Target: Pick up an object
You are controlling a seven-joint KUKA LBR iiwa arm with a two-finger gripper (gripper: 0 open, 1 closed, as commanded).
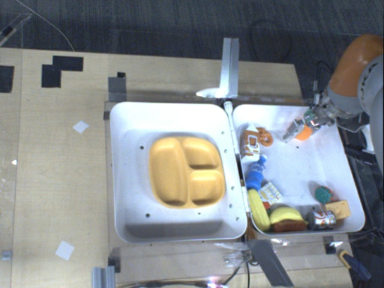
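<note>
Across the right bin, your gripper hung near the far edge, an orange object at its tip, though you couldn't tell whether it was clamped.

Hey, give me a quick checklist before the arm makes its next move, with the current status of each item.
1. Gripper position: over the right white bin's upper part, beside a small orange object. Ok.
2. Object between the fingers: too small and blurred to judge. Cannot tell.
3. Other candidates: blue plastic bottle, yellow corn cob, yellow banana and silver can lie crowded along the bin's lower edge. Not ok for a clean grasp.
4. Left white bin holds a yellow divided tray, apart from the arm. Ok.
5. Space around the orange object: open bin floor. Ok.
</note>
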